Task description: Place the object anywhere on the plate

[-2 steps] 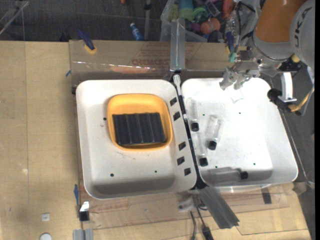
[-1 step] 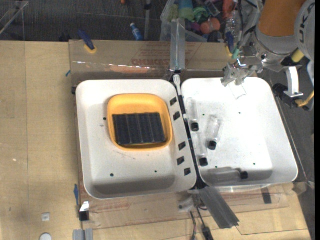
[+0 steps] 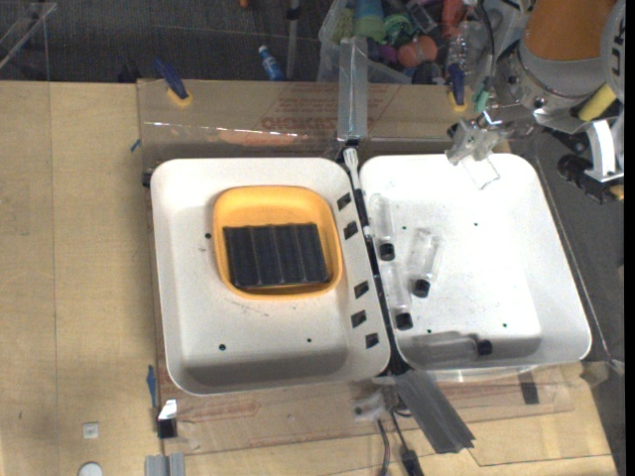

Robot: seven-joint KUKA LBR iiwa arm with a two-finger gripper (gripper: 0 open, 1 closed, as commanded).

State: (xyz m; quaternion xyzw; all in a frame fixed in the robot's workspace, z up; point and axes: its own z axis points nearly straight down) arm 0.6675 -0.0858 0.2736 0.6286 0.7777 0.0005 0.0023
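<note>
A: Okay, quick pass. Plate (image 3: 230, 209) sits in the left bin (image 3: 179, 296), orange-yellow, with a dark ribbed block (image 3: 276, 256) lying flat on it.

B: Is that the object?

A: Can't say. It could be, and then the job looks done. But the right bin (image 3: 516, 266) has clear tube-like pieces with black caps (image 3: 422, 256) near its left wall, well apart from the plate, and one of those may be the target.

B: Gripper?

A: Gripper (image 3: 474, 139) hangs over the back edge of the right bin, near its far left corner. Something pale and see-through is around it, too blurry to name. Open or closed, I cannot tell.

B: Risks?

A: My guess: the clear pieces are hard to see against the white bin, so a grasp could close on nothing. They look smooth and round, so they may roll or slip out. They also lie close to the divider (image 3: 362, 256) between the bins, so the gripper could clip that wall on the way down.

B: And the drop?

A: Block covers most of the plate. A piece set on its ribs might roll off into the bin. Carrying low across the divider could also knock it loose.
</note>
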